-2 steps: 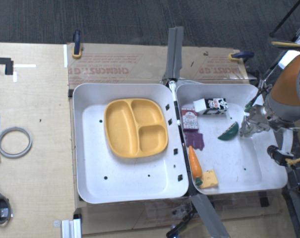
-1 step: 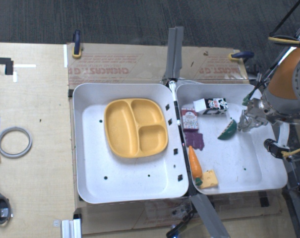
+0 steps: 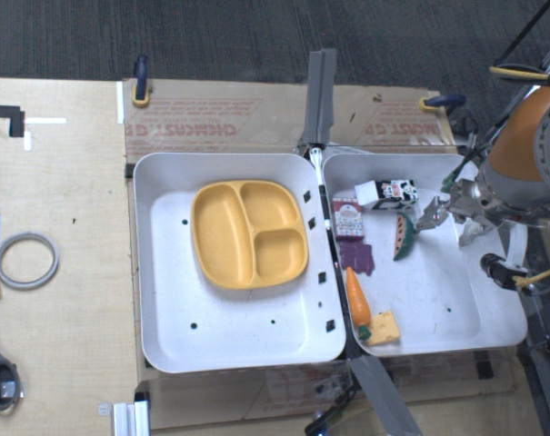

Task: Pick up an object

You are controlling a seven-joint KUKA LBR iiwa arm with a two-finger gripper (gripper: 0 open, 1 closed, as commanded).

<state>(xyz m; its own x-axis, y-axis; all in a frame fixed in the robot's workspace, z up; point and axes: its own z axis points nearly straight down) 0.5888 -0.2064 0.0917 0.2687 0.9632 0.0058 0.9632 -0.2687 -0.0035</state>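
Yellow divided plate (image 3: 250,233) in white left bin (image 3: 161,316). White right bin (image 3: 438,321): orange carrot (image 3: 356,300), purple grapes (image 3: 357,256), green-rinded red watermelon slice (image 3: 403,237), black-and-white cow-patterned carton (image 3: 386,193), yellow cheese wedge (image 3: 385,328), pink carton (image 3: 348,218).

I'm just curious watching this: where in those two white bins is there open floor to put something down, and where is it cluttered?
The left bin has bare floor all around the yellow plate, widest along its near edge. In the right bin, the middle and near right are bare. Its left side is crowded: milk carton, watermelon slice, carrot, cheese. The hand hovers by the watermelon.
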